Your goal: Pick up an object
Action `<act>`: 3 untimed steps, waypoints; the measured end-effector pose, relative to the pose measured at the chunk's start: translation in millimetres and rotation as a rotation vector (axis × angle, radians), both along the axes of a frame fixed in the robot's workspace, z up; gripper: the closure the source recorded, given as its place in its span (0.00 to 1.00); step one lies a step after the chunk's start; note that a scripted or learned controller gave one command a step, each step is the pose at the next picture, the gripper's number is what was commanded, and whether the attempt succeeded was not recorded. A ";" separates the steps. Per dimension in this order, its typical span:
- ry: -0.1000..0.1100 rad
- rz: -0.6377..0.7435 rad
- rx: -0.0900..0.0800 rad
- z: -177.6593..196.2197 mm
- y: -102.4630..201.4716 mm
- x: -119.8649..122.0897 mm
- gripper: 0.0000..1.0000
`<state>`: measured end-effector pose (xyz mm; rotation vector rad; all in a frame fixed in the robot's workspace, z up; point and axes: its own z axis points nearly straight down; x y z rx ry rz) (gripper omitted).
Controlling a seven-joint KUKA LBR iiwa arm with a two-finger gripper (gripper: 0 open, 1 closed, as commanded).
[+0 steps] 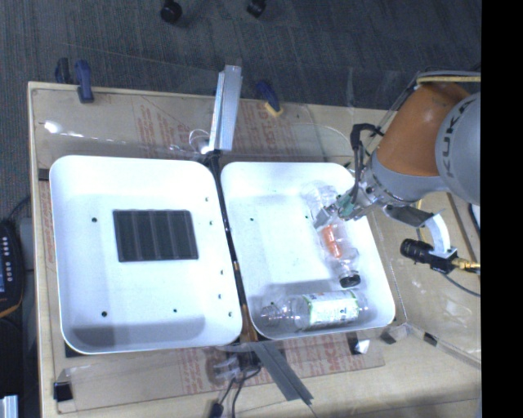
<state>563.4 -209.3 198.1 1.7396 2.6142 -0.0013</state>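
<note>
Tool [347,206] over clear crinkly bottle [333,237], glossy white right bin [270,245]

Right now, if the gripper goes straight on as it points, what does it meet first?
Probably the small clear bottle with the orange label, just below the gripper in the right bin; depth is unclear.

A robotics lab or test cell is indicated. A wooden worktop [425,322] is covered with a clear sheet, which is pinned at the far edge by blue clamps [82,79]. Two shallow white bins [73,188] are set side by side on it, divided by a metal bar [225,106]. An industrial grey and orange arm [425,135] is mounted at the right, with cables [458,265] trailing beside it. Dark carpet [327,41] is seen beyond, where chair castors [171,11] are visible.
</note>
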 end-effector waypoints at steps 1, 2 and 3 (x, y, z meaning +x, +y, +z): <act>0.002 -0.026 0.001 -49.5 -0.3 74.4 1.00; 0.002 -0.025 0.001 -49.1 -0.3 74.6 0.00; 0.004 -0.041 0.002 -59.0 0.6 60.4 0.00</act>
